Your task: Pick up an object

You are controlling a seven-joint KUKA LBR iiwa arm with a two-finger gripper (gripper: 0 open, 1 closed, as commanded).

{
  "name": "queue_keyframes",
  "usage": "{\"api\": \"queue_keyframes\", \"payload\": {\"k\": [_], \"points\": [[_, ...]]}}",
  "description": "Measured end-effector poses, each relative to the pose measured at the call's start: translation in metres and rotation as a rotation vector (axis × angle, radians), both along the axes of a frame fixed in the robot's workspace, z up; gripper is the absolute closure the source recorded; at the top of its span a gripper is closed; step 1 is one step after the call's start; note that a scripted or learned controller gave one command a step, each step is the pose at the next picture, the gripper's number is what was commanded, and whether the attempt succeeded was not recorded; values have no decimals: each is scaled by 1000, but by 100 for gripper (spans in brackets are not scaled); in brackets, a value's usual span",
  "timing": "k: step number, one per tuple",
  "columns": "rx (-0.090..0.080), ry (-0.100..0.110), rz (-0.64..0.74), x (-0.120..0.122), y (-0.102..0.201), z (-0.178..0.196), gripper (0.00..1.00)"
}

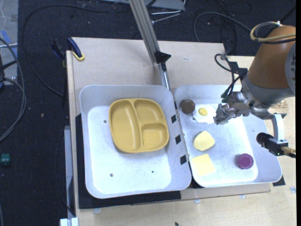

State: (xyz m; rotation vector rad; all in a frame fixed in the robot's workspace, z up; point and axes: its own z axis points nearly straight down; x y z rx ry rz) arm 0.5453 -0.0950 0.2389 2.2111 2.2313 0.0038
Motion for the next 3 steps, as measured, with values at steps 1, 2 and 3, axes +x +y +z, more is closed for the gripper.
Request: {"api": "queue_keyframes", "payload": {"k": [1,2,3], "points": [[0,0,0,14,51,7,100],[-1,1,-1,27,100,-4,100],[-1,0,-1,41,154,-10,100]]}}
